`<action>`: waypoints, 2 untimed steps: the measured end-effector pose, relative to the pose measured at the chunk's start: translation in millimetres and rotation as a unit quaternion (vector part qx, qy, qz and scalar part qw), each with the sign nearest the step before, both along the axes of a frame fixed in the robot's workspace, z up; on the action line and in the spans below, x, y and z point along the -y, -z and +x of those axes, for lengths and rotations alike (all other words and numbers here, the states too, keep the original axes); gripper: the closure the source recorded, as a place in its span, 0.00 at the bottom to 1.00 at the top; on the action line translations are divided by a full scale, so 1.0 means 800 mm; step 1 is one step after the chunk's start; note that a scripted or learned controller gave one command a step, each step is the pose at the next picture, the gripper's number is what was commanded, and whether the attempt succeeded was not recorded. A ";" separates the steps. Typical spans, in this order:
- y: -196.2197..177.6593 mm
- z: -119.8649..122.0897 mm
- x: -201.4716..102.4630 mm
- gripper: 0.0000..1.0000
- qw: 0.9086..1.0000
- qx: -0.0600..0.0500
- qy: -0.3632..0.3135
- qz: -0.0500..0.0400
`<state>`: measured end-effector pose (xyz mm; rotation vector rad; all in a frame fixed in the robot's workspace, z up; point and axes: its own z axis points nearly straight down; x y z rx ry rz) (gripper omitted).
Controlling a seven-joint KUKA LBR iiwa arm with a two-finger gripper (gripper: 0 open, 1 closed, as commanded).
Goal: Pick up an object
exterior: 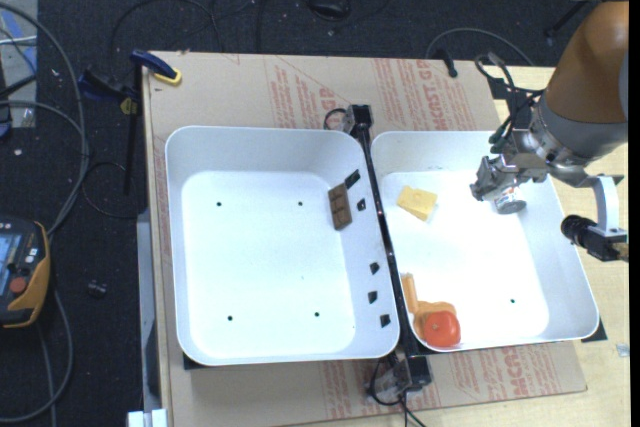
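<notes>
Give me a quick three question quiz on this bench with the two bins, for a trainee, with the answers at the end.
1. True or false: the brown bar lies in the same bin as the yellow block.
2. Which thing lies nearest the gripper? A) tomato B) yellow block C) brown bar
3. Fill in: the tomato sits in the near-left corner of the ____ bin, as the camera sees it.

Key
1. False: the bar is in the left bin, by its right wall; the block is in the right bin.
2. B.
3. right.
</notes>
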<state>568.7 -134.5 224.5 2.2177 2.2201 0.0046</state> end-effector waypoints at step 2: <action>-0.052 -0.003 -0.073 1.00 1.000 -0.003 -0.002 0.001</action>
